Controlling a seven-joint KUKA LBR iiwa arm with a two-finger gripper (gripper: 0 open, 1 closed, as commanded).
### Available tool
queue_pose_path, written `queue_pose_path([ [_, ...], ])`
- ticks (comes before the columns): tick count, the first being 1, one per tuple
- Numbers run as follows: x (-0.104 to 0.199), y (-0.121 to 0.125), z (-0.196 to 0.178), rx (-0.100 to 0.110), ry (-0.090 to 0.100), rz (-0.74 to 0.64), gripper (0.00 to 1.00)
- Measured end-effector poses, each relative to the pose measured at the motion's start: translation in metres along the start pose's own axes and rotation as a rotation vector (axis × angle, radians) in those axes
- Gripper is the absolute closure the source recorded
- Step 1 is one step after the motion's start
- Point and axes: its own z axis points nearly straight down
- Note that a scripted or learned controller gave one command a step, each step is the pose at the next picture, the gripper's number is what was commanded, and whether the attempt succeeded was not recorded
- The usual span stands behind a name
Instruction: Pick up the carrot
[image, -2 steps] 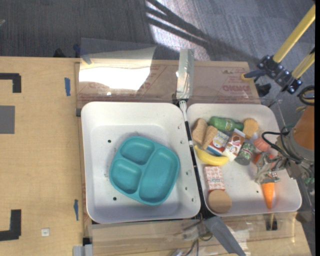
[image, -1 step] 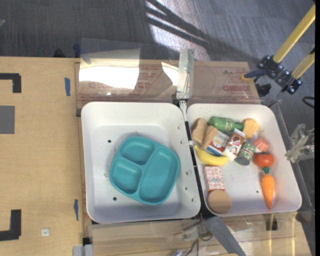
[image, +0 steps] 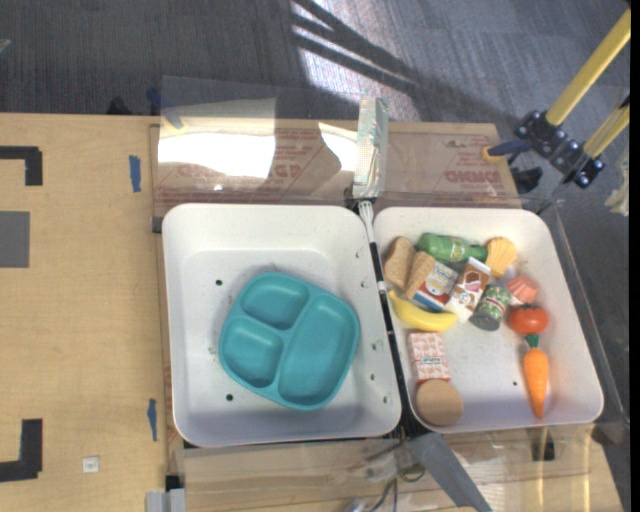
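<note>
In the right bin (image: 575, 300), nearest the camera, a round tan biscuit (image: 438, 402) is seen against the near wall, with a small pink-and-white carton (image: 428, 355) just behind it. The carrot (image: 537, 380) is found in the same bin's near right corner, close to the right wall, lying lengthwise with its pointed tip toward the camera and its green top away. It is set well apart from the biscuit and carton, and bare floor is left on its left side. Just beyond its green top a red tomato (image: 528, 320) is placed; whether the two touch cannot be told. Farther back, a banana (image: 422, 315), a dark can (image: 490, 308), two small printed cartons (image: 452, 285), a green bottle (image: 447, 247) and a yellow-orange piece (image: 500, 255) are crowded together. In the left bin (image: 190, 300) a teal divided plate (image: 290, 340) is laid. Whether the end effector is spread or pressed together cannot be told.
</note>
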Motion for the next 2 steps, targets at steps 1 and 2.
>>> queue_pose_path([
  [1,0.049,0.014,0.212,-0.017,0.019,-0.208,1.00],
  [2,0.056,0.013,0.047,0.003,-0.001,-0.340,1.00],
])
